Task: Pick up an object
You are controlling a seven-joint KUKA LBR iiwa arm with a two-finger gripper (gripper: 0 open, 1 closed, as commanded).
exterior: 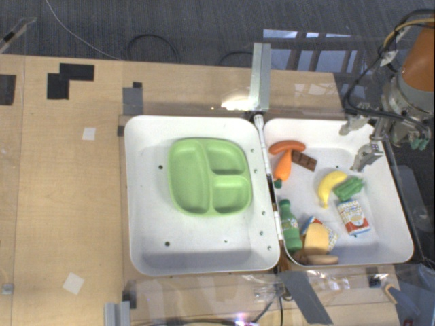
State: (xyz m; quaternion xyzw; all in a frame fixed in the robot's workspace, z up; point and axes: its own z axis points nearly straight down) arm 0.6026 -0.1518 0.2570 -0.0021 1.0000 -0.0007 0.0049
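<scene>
left bin (146,250): green divided plate (207,175) | right bin (401,240): toy food pile, banana (329,185) mid-bin, carrot (283,166), green bottle (290,226) near divider | gripper (367,148) at far right rim above bin, fingers apart, nothing held | step: approach, no grasp yet | next: move left over banana, descend, close

light: bright, even, overhead | glare: hot spot on bench (234,103) beyond bins | shadows: soft, faint under green tray (208,176) | focus: slightly soft throughout
</scene>
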